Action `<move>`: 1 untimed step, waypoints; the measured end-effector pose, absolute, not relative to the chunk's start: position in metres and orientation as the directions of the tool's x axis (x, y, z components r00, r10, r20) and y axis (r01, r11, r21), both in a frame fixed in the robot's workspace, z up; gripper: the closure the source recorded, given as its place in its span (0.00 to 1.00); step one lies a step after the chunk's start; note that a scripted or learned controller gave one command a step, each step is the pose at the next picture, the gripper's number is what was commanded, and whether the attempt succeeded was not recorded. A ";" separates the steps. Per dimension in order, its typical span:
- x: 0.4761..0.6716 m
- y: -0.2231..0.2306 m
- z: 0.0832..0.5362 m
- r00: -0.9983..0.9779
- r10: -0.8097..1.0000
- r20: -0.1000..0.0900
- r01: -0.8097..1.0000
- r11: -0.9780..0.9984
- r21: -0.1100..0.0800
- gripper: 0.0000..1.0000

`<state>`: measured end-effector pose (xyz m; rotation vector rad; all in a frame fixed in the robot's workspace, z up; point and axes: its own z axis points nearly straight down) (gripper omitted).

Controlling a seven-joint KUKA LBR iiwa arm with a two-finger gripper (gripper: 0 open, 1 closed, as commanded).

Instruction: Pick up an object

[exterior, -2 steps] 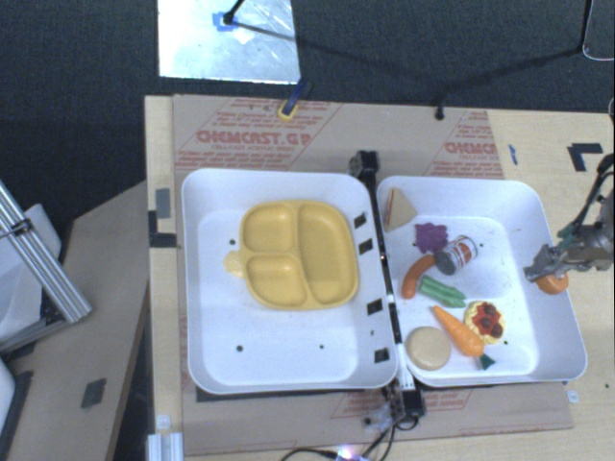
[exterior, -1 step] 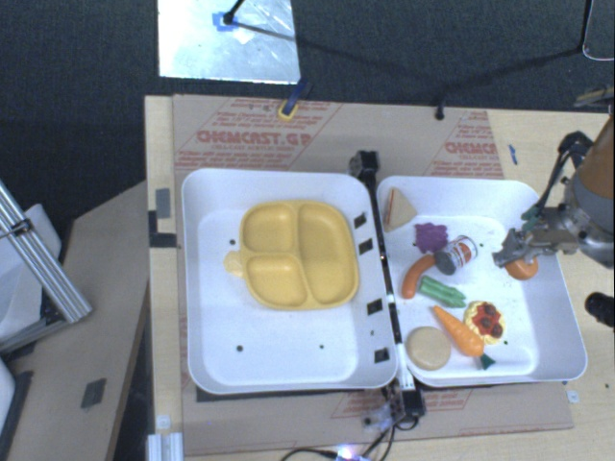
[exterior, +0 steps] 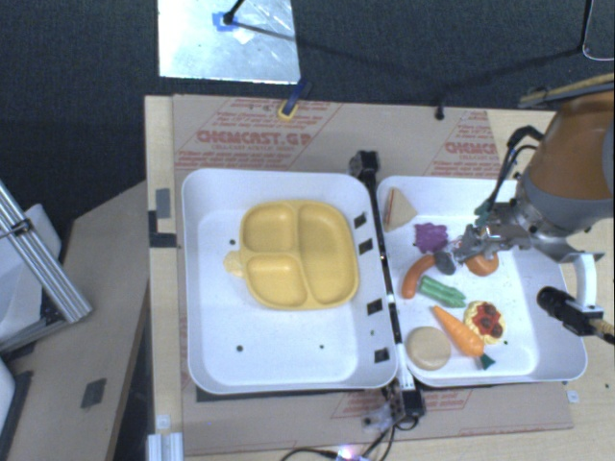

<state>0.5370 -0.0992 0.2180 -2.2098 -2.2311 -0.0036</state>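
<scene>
White bins [exterior: 207, 286] on cardboard-topped bench [exterior: 250, 133], dark carpet [exterior: 77, 65].

- The arm [exterior: 577, 166] is cut off by the right edge of the view, so only its orange band and grey wrist show.
- The gripper [exterior: 468, 248] is small and blurred; how its fingers stand cannot be told.
- The orange round thing [exterior: 483, 265] is partly hidden under the gripper.
- A metal frame [exterior: 29, 257] is cut off at the left edge.

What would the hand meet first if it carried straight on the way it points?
Probably the green vegetable, or the purple piece just above it: the hand reaches left and downward over the right bin. Depth is unclear from this slant.
</scene>
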 end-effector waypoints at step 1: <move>0.542 -0.071 0.233 -0.008 1.000 0.001 1.000 0.008 0.003 1.00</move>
